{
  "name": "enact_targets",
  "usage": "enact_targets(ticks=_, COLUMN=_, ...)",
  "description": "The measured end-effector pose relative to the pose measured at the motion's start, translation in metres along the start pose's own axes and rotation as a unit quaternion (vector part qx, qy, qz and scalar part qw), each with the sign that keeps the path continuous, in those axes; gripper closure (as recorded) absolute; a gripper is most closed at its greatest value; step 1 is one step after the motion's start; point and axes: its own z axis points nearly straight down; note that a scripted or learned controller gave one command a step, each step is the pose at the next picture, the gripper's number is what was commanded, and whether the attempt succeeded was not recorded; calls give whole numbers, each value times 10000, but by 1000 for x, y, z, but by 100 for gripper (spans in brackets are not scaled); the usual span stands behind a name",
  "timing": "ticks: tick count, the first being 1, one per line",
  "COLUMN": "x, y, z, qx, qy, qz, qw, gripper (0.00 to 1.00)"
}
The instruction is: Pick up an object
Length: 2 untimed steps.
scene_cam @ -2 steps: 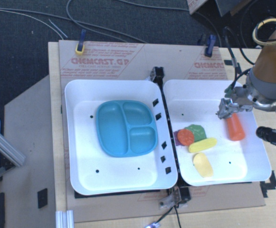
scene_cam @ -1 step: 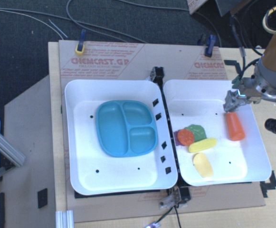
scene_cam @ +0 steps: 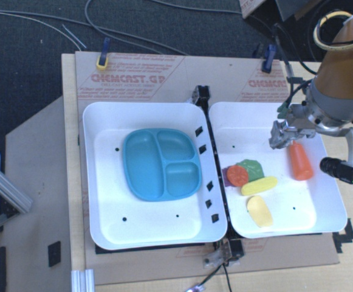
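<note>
gripper (scene_cam: 284,134) near right bin's (scene_cam: 237,117) far wall, beside orange carrot (scene_cam: 299,162)

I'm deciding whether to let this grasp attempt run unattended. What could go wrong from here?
The gripper sits at the top end of the orange piece, so a grasp may catch only its tip and slip. The red piece, green piece and yellow piece lie bunched together, so reaching there could drag neighbours along.
</note>
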Motion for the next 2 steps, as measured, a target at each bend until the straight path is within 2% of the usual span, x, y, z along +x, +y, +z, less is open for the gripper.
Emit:
enact_targets(ticks=1, x=57, y=-12, z=-5, qx=1, qy=0, qz=-5, qw=10000, gripper=100)
enact_targets(ticks=2, x=105, y=-13, z=-4, qx=-1, qy=0, qz=-8, qw=10000, gripper=100)
